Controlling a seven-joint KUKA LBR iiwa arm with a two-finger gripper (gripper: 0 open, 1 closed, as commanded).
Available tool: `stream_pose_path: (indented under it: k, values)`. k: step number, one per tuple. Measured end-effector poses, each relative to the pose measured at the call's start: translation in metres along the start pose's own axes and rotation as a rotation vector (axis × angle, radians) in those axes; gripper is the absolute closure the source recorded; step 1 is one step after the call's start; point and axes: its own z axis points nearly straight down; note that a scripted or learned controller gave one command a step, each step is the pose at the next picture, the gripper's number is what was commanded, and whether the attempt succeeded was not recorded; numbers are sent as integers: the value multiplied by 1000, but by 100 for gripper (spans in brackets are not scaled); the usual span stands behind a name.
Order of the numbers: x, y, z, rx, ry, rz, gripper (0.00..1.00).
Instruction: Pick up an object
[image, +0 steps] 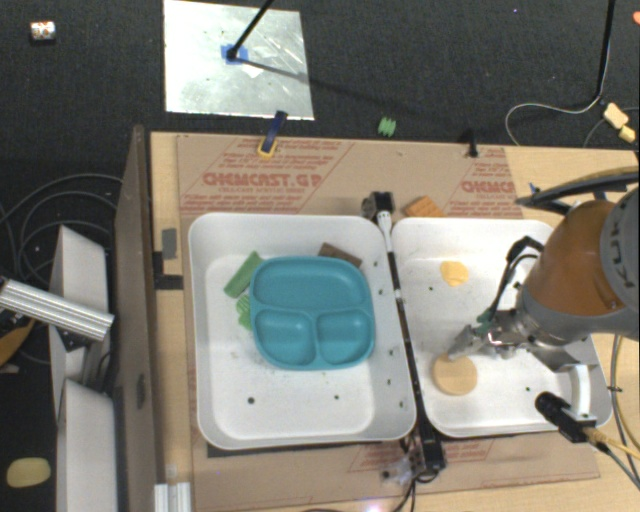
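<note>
Lower right of the frame: the gripper (470, 345) sits low inside the right bin (500, 420), reached in from the right edge by the grey arm (585, 265) with its orange band. You see one metal finger (462, 346) slanting down and left, its tip just above the tan disc (455, 376), the nearest candidate for the pick. The disc lies flat on the bin floor at lower centre-right; nothing sits between the fingers, so judge the hand as holding nothing. How wide it stands open you cannot tell, since the wrist covers the other finger. The low pose over the disc suggests an approach from above on a thin, flat target, which will likely be hard to pinch.

Higher in the same bin, a small yellow piece (454, 272) lies apart from the disc and clear of the arm. Between the two bins runs a dark divider (396, 300); it stands close to the disc on the left and may crowd a finger there.

Centre of the frame: the left bin (290, 425) holds a blue tray (308, 311), with green pieces (240, 275) tucked at its left edge and a brown block (340, 254) at its upper right corner. These are partly under or against the tray, hence awkward to reach.

Beyond the bins, an orange block (423, 207) rests on the cardboard (260, 175).
</note>
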Motion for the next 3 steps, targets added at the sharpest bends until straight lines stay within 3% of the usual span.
stream_pose_path:
  k: [1,2,3]
  values:
    - [39,-11,10,-26,-7,-2,0]
    - [10,40,-26,-18,-7,-4,0]
    - [15,129,-9,-17,-5,-7,0]
